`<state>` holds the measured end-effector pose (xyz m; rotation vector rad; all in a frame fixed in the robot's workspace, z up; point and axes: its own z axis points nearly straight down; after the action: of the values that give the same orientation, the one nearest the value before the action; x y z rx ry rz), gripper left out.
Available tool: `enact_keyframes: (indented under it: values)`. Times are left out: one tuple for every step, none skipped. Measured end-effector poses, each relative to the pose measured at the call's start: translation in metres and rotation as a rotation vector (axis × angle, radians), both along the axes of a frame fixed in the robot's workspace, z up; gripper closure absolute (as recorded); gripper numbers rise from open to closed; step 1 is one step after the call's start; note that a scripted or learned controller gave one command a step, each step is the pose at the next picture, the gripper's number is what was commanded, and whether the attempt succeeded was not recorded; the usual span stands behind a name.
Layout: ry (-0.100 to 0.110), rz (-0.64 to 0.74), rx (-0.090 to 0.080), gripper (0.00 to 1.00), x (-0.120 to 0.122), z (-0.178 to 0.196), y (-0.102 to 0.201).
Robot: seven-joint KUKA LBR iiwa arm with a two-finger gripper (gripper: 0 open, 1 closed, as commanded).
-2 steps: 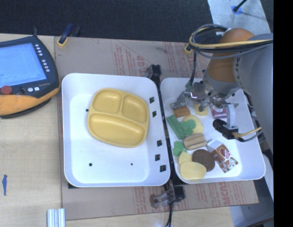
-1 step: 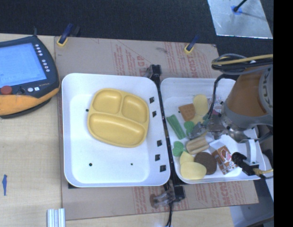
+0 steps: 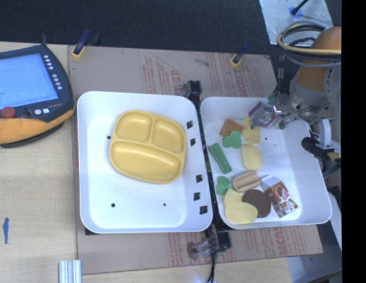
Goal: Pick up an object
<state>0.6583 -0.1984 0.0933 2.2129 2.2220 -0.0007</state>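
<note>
The right bin (image 3: 301, 175) holds several toy food pieces: a green stick (image 3: 219, 157), a green clover shape (image 3: 232, 139), a brown flat piece (image 3: 230, 126), pale yellow pieces (image 3: 251, 156), a tan roll (image 3: 247, 180), a dark brown round piece (image 3: 257, 202), a yellow disc (image 3: 240, 212) and a red-brown packet (image 3: 281, 197). My gripper (image 3: 263, 115) hangs over the bin's upper middle, just above a yellow piece (image 3: 251, 135). Nothing shows between its fingers.
The left bin (image 3: 94, 199) carries a yellow divided plate (image 3: 149, 146). A teach pendant (image 3: 26, 90) lies at the far left on the bench. Clamps sit between the bins and at the cardboard's top edge. The arm body (image 3: 316, 69) fills the upper right.
</note>
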Motion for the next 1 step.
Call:
enact_keyframes:
  values:
    - [0.005, 0.000, 0.003, 0.00, -0.0018, -0.0008, -0.0027]
